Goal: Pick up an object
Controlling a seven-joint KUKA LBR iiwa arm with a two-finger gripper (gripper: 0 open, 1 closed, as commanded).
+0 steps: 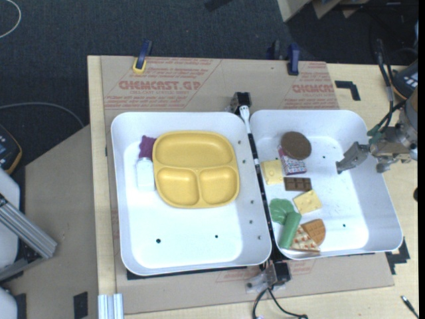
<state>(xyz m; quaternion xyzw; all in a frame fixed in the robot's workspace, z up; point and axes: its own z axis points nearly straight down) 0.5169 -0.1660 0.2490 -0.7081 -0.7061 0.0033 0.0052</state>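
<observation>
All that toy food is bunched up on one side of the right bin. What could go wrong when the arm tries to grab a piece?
The pincer sits at the right bin's far edge, away from the pile. The green piece, waffle and yellow wedge touch, so it might nudge neighbours or lift two. The flat chocolate bar could slip. The pile hugs the divider wall, so a finger might hit it.

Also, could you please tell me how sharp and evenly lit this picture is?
Camera view: light is even and soft, with faint shadows under the yellow tray; the white bins look bright, nearly washed out; the small food items are slightly soft; the pincer looks blurred.
</observation>
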